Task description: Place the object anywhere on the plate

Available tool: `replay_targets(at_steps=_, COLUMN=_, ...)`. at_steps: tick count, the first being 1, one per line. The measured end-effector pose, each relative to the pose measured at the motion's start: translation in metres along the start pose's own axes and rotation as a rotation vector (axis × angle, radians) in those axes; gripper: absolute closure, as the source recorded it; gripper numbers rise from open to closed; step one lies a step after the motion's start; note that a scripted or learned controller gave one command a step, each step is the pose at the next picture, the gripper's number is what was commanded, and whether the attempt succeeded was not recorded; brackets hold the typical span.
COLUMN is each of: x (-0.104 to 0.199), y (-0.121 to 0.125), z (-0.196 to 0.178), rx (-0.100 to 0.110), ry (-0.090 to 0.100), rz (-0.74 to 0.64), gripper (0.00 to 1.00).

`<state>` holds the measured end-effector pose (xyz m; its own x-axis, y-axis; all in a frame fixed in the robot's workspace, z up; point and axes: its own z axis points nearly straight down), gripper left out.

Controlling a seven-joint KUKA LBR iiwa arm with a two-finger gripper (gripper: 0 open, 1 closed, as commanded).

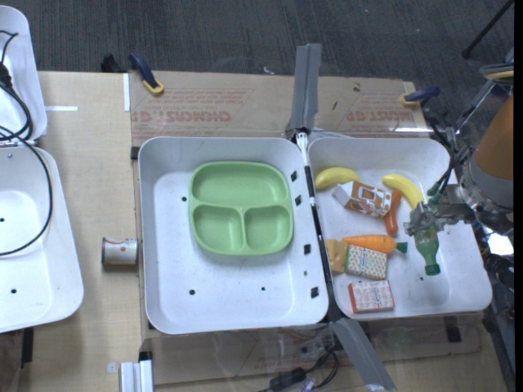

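While the green plate (241, 207) waits in the left bin (163, 300), the gripper (426, 216) sits low in the right bin (466, 300), right at the neck of the green bottle (427, 250) lying toward that bin's right side. The step in hand looks like the pick. Whether it has clenched on the bottle cannot be told from this slant. Next comes a secure grip, a lift clear of the carrot (369, 242) and bananas (404, 188), then a carry left over the divider.
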<state>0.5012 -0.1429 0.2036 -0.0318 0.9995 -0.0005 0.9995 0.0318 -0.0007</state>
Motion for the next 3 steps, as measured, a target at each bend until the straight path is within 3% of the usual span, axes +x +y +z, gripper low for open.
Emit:
replay_targets(at_steps=1, x=-0.035, y=-0.005, z=-0.010, rx=0.000, ry=-0.001, rz=-0.052, gripper=1.00)
replay_targets(at_steps=2, x=-0.006, y=0.023, z=-0.142, rx=0.001, ry=-0.001, rz=-0.319, gripper=1.00)
replay_targets(at_steps=3, x=0.014, y=0.054, z=-0.230, rx=0.000, ry=-0.002, rz=-0.329, gripper=1.00)
